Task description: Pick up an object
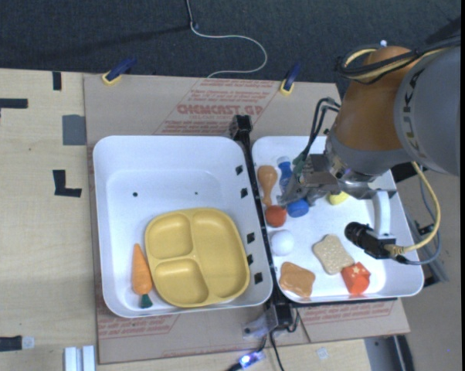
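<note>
The arm [387, 114] comes in from about two o'clock and hangs over the upper left part of the right bin [406, 284], wrist bent down so the gripper [298, 190] sits low among the crowded toys — a sensible place to try, since most pieces cluster there. Whether anything is caught, or how wide the tool stands, I cannot tell; dark hardware hides the tips.

In the left bin [109, 161] a yellow divided plate [195, 255] lies toward five o'clock, an orange carrot [140, 272] along its nine o'clock edge, long axis near twelve-to-six, green end at six.

The likeliest target, by my judgement, is the blue piece [297, 206] just beneath the gripper, at about ten o'clock in the right bin — too covered to give its axis. Nearby, a drumstick [268, 180] points its narrow end toward six; a red ball [276, 216] and white egg [282, 243] follow below.
</note>
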You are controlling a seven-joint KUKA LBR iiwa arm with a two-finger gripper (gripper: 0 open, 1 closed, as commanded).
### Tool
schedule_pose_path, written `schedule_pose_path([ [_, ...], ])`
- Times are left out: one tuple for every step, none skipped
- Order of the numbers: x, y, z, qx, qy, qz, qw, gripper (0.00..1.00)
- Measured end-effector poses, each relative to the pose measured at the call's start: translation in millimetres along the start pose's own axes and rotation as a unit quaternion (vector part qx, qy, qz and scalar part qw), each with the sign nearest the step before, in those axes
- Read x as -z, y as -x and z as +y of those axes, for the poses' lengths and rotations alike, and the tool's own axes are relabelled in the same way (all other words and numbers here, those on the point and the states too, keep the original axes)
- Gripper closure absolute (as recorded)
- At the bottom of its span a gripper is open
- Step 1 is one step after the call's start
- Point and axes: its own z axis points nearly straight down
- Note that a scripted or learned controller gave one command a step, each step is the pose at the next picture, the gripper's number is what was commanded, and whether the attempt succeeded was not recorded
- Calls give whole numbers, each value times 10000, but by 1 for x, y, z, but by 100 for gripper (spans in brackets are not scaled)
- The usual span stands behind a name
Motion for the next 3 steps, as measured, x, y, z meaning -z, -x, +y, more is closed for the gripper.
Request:
schedule_pose_path([
  [-11, -24, -22, -15, -9, -10, 10000, 100],
  [-6, -23, -26, -22, 1, -9, 10000, 100],
  [0, -30, -21, -16, 7, -9, 10000, 100],
])
